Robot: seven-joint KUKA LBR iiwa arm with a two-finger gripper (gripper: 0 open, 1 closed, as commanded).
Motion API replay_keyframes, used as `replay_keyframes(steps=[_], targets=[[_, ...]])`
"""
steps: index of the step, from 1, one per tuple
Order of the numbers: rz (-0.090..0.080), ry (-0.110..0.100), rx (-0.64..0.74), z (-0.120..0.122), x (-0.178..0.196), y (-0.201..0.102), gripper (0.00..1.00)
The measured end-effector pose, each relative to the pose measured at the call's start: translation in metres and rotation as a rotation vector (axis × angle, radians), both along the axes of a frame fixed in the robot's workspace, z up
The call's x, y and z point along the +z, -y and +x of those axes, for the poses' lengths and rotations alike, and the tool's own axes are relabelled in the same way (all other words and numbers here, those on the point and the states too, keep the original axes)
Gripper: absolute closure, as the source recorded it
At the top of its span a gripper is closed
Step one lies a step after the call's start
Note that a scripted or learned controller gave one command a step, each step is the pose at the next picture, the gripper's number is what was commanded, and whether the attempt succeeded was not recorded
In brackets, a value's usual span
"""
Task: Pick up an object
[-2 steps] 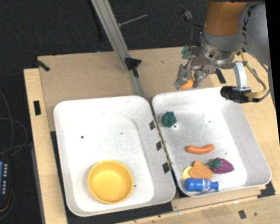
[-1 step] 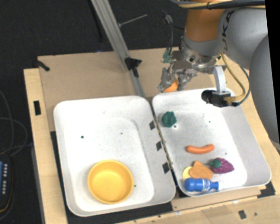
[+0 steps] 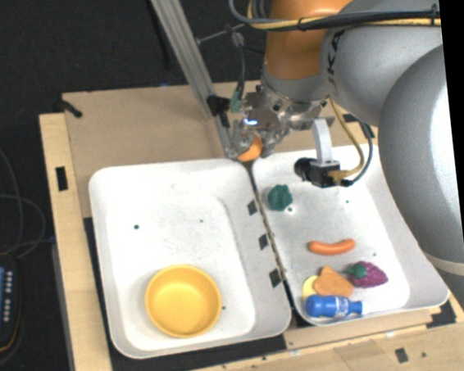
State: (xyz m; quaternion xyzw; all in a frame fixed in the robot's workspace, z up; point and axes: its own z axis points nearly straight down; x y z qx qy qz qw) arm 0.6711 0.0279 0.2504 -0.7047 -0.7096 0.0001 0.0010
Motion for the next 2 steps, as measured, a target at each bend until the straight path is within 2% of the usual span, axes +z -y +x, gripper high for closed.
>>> replay_keyframes(steps=[1,2], targets=[[0.000,-0.002,0.001,-0.0063,-0.0065,-0.0614,1.00],[-0.001,-0.001,-0.005,-0.0058,-0.0061,-0.0573,0.00]])
